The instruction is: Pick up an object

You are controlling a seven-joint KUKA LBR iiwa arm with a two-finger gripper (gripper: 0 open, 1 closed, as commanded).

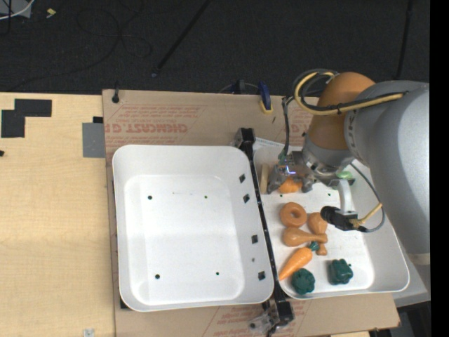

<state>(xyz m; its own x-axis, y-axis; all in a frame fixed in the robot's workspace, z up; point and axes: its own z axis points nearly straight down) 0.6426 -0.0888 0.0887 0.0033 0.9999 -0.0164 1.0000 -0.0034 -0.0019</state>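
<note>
The pincer [293, 181] sits low in the right bin [393, 276], over a small orange toy [287, 186] near the bin's far-left corner; whether it grips it, I cannot tell.

item: one robot arm [393, 160], grey, entering from the right edge of the scene. the large rounded grey link occupies the right side and slants down toward the left. above the wrist sits an orange band [344, 93], domed, with yellow and black cables looping over its far side. below the band, the wrist narrows to a darker metal section pointing downward and leftward. claw [289, 177]: at the low end of the wrist, lowered close to the surface level, at the far part of the right-hand area; small bright fittings show around it. finger state: not discernible from this angle. a black cable trails from the wrist toward the near right.
</note>
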